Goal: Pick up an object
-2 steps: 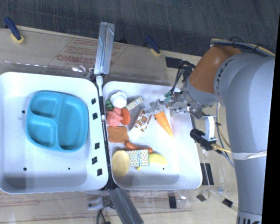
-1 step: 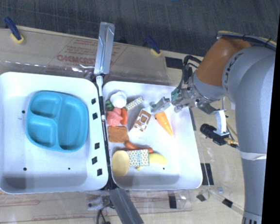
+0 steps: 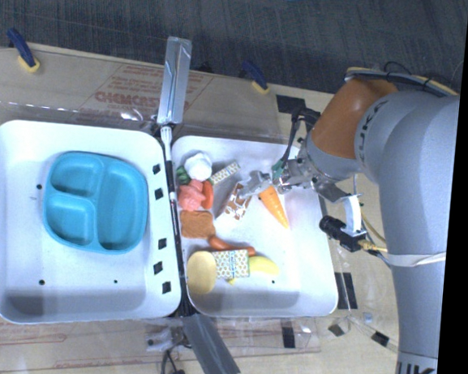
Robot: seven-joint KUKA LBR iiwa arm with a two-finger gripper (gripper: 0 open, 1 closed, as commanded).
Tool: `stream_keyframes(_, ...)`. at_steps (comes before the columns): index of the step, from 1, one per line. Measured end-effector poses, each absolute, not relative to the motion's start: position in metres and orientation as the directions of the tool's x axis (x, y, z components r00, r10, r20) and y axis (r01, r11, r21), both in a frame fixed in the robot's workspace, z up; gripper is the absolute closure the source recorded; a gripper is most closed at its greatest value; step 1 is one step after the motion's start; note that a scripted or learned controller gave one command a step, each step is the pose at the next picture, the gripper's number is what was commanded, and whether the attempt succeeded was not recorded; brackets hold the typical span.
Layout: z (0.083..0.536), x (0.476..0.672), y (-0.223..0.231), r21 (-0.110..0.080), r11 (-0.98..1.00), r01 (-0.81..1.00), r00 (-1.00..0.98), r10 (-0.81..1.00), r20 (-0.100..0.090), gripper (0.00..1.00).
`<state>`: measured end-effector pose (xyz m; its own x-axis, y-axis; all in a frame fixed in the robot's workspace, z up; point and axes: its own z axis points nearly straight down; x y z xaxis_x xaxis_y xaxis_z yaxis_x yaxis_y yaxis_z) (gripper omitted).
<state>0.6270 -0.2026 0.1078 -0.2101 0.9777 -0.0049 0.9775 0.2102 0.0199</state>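
Camera view: the gripper (image 3: 274, 180) hangs low over the right bin (image 3: 310, 291), at the top end of an orange carrot-shaped toy (image 3: 275, 206).

Taking the carrot as landmark: the gripper sits at its upper, blunt end, perhaps touching it; whether the jaws are open or closed cannot be told, and nothing shows between them; a patterned brown packet (image 3: 239, 199) lies just left of the carrot, a white ball (image 3: 198, 168) and red pieces (image 3: 192, 195) further left, a yellow lemon (image 3: 263, 266) and checked packet (image 3: 231, 264) below it; the blue divided tray (image 3: 97, 201) rests well to its left in the other bin (image 3: 6, 284); the likely risk is that the tapered carrot squirts sideways as the fingers close, or the packet gets nudged or caught instead.
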Motion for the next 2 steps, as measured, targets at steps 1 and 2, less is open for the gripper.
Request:
stream_keyframes(1,0.1200,0.6291,-0.2015,0.025,0.213,0.977,-0.213,0.977,-0.008,1.00)
stream_keyframes(2,0.1197,0.6288,-0.2016,0.024,0.213,0.977,-0.213,0.977,-0.008,0.00)
